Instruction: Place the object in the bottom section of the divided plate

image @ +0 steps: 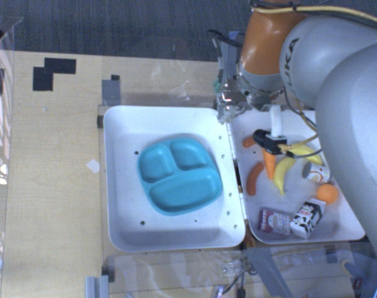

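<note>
Placement is not yet done: the blue divided plate (179, 176) in the left bin (123, 216) has all 3 sections bare. Candidate objects, such as the banana (281, 174), lie in the right bin (340, 222). The gripper (229, 106) hangs above where the bins meet; whether it is open or closed, I cannot tell.

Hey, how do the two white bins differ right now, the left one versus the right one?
The left bin holds a single thing, a blue divided plate, while the right bin holds a jumble: a banana, a carrot, a sausage, an orange and two small cartons. The grey arm overhangs the right bin, whereas the left bin lies in open view. Both are shallow, white and set side by side.
</note>
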You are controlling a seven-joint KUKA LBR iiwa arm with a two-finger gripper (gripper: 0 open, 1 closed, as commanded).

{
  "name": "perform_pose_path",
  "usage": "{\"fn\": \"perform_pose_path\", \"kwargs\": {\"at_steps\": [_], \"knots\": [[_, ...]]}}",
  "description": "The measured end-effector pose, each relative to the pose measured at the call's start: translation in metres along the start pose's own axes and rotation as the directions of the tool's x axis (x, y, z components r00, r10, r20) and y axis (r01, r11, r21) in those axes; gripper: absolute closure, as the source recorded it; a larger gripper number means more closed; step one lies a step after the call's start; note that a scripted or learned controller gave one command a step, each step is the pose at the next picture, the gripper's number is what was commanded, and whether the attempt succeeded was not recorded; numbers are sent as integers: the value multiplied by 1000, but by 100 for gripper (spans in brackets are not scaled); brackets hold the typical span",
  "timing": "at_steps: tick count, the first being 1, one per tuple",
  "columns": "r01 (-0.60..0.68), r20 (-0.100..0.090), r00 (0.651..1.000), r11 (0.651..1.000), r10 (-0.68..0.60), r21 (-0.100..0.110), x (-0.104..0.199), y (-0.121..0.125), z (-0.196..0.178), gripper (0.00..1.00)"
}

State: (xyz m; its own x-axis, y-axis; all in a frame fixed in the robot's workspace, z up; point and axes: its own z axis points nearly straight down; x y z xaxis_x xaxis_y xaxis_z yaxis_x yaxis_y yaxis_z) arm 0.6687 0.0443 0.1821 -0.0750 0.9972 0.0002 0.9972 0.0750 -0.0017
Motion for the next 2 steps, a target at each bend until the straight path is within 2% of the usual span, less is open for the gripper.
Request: {"fn": "perform_pose_path", "kwargs": {"at_steps": [1,2], "knots": [[-2,0,1000,1000,2,0,-17,-26,0,100],[-14,0,1000,1000,14,-1,35,-33,-67,100]]}}
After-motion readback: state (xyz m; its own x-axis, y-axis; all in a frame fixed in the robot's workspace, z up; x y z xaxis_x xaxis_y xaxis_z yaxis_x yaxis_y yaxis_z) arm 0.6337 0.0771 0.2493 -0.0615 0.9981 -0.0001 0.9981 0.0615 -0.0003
